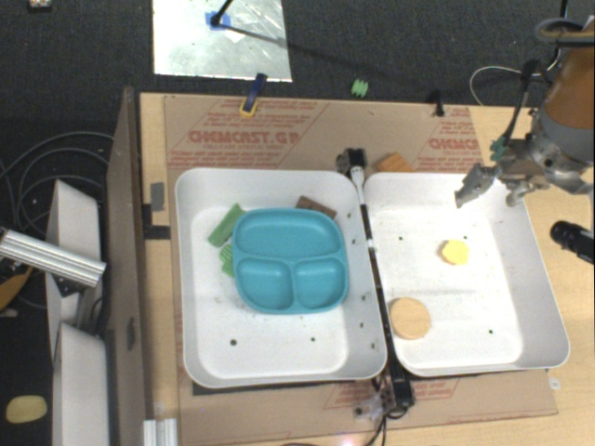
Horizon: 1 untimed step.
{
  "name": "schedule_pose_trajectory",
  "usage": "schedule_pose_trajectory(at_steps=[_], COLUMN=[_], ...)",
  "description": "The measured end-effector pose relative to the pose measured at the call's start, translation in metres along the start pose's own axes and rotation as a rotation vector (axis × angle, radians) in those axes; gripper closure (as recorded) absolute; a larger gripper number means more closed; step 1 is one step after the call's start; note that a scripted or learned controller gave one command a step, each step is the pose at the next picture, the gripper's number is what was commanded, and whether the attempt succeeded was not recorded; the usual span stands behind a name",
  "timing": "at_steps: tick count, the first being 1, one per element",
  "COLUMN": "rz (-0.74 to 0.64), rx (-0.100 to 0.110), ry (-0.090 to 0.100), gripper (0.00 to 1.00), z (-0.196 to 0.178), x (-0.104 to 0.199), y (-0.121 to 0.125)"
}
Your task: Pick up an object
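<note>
Two shallow white bins side by side on a brown board: left bin (pixel 200 347), right bin (pixel 535 328). Nearest in the right bin, one round tan disc (pixel 410 318) flat against the front-left area, close to the divider. Just beyond, one small yellow piece (pixel 455 252) near the bin's middle, well apart from the disc. In the left bin, one blue tray (pixel 289 259) with three compartments, lying flat at centre; one green piece (pixel 224 226) tucked under its left edge, partly hidden; one dark brown block (pixel 317 206) poking out behind its far edge. Farther back, one orange block (pixel 393 163) outside the bins, beside the far end of the divider. Over the right bin's far right corner, gripper (pixel 494 183) hanging clear of the floor, two fingers spread apart, nothing between them; well apart from the yellow piece. On the brown board (pixel 307 128) behind the bins, red print reading "CHEMCAST", seen twice, the second copy partly cut off. Beyond the board, one silvery sheet (pixel 223 26) on dark carpet.
</note>
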State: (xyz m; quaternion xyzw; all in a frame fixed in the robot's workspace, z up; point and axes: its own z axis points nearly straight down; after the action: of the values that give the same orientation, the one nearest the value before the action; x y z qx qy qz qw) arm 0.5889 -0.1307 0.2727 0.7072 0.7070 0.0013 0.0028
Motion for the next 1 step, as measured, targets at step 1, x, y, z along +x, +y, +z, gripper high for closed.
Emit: schedule_pose_trajectory(at_steps=[1], rz=[0.001], rx=[0.014], ry=[0.003], gripper=[0.0], z=[0.1175], x=[-0.0259], y=[-0.0071])
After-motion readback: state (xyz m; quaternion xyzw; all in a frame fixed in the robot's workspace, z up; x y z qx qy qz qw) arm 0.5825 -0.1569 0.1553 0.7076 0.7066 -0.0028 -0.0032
